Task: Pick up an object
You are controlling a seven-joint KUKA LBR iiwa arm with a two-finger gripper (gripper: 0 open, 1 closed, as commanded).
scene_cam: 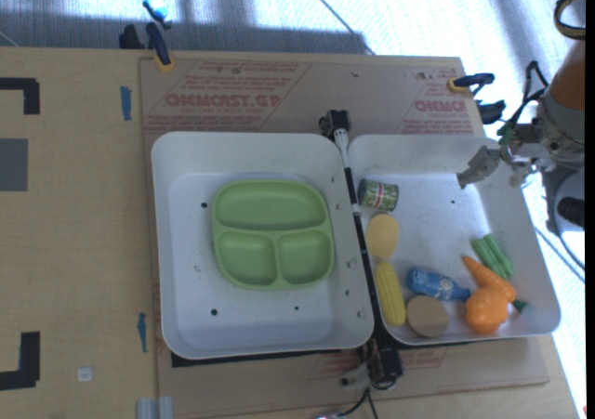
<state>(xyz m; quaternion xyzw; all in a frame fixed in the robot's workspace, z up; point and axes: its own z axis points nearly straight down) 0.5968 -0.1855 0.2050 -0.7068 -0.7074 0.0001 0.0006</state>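
From where I stand, the gripper (pixel 476 169) hangs over the far right corner of the right bin (pixel 428 199), at the end of the arm (pixel 567 83) that comes in from the right. I cannot tell its state, because it is small and blurred against the white wall of the bin, and I see nothing between it and the floor below. All the things to pick lie in this right bin. The nearest one is the green can (pixel 378 193), which lies to the left of the gripper, close to the wall shared with the left bin (pixel 186 176); its long axis runs about left to right. The other things sit nearer to me, along the front edge: a pale yellow piece (pixel 382 234), a corn cob (pixel 389 293) whose long axis points towards me, a blue tube (pixel 437 284), a tan disc (pixel 428 316), a carrot (pixel 487 279), an orange (pixel 486 312) and a green bean pod (pixel 492 255). The pod and the carrot are almost straight towards me from the gripper. The left bin holds a green tray (pixel 271 232), well apart from the arm. I judge that the coming move depends on this choice: left for the can, or towards me for the pod.
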